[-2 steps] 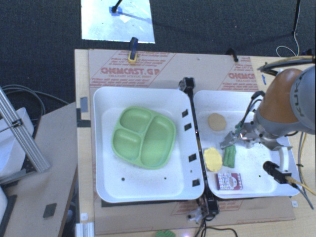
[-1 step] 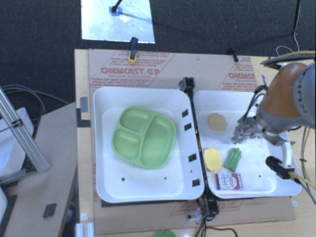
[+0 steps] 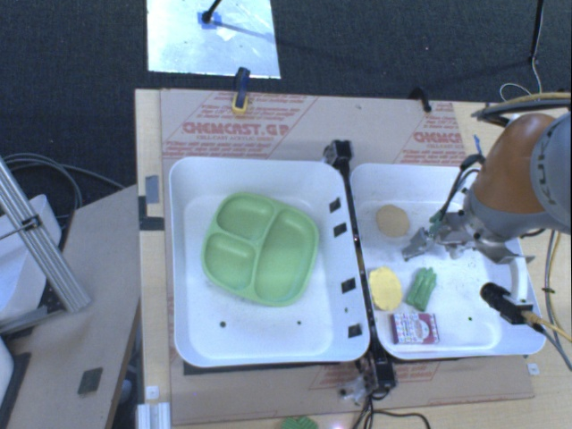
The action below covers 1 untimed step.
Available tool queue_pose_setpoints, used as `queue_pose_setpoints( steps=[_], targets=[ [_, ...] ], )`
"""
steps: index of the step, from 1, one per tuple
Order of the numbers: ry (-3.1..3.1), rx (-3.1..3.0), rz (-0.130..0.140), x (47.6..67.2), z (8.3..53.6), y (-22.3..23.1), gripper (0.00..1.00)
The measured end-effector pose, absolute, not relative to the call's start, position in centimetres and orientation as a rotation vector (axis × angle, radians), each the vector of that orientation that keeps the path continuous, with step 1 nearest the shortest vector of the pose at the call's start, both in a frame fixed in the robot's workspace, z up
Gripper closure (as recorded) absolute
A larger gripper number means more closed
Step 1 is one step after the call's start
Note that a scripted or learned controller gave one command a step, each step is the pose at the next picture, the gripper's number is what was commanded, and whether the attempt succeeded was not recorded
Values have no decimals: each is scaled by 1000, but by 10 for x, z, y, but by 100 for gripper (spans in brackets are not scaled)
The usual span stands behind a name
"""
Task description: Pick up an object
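Grey metal two-finger gripper (image 3: 416,245) hovering spread, gripping nothing; green ridged plastic piece (image 3: 422,287) just below fingertips; tan round disc (image 3: 392,220) just above-left; risk: closing between both, catching neither.

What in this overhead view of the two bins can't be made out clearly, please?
- Gripper: too small and blurred to tell its fingers' state.
- Red packet: its print is too small to read.
- Right bin: the arm hides its far right wall.

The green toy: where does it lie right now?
The green toy lies in the right bin, beside the yellow disc, above the red box.
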<state>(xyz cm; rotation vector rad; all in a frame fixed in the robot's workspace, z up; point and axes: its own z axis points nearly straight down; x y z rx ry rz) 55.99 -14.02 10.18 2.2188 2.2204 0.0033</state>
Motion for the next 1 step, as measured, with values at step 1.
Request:
queue_pose_setpoints(
  steps=[1],
  targets=[
    [2223, 2223, -1, 512, 83, -135, 0]
  ],
)
